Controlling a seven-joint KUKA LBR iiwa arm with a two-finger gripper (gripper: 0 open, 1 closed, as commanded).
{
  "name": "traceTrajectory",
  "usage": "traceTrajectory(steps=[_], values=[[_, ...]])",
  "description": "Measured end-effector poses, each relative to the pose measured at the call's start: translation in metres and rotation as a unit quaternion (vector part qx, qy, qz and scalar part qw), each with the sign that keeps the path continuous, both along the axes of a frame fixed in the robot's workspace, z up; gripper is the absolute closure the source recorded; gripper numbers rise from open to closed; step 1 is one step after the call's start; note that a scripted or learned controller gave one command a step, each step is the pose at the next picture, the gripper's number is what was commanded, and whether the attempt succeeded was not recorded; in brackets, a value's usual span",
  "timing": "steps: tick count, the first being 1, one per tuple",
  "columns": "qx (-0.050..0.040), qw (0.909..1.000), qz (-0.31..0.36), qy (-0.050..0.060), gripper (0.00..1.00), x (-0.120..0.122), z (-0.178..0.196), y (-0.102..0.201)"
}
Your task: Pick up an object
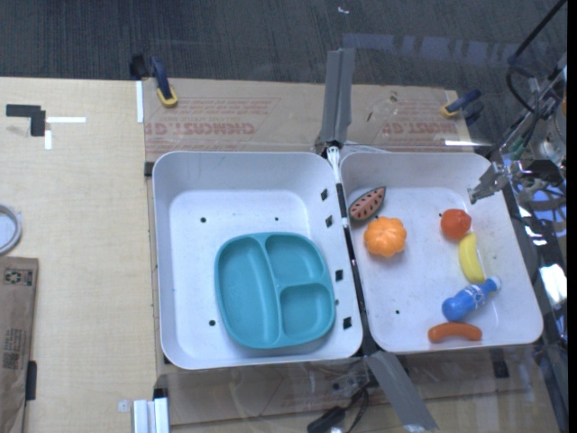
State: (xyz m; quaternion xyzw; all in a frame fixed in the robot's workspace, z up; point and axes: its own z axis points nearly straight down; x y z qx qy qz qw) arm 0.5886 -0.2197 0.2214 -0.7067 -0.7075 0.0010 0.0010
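The right bin [406, 318] holds several small items. An orange round fruit [385, 236] lies near its left wall, with a brown-red oval piece [367, 203] just behind it. A red tomato [455, 224], a yellow banana [471, 259], a blue bottle [468, 300] and an orange sausage-shaped piece [454, 333] sit along the right side. My gripper [480, 188] hangs at the bin's far right corner, up and to the right of the tomato, and nothing is visibly in it.
The left bin [180, 242] carries a teal divided plate [274, 288]. A grey divider post [338, 97] rises between the bins at the back. Cables and arm parts [541, 152] crowd the right edge. Clamps sit on the cardboard behind.
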Motion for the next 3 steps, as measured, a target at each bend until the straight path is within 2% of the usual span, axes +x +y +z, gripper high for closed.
traceTrajectory(steps=[1, 2, 3], values=[[0.0058, 0.9993, -0.037, -0.002, 0.00, 0.008, -0.129, 0.011], [0.0018, 0.9992, -0.039, -0.002, 1.00, 0.006, -0.120, 0.006], [-0.0004, 0.9982, -0.060, -0.001, 1.00, 0.003, -0.023, 0.071]])
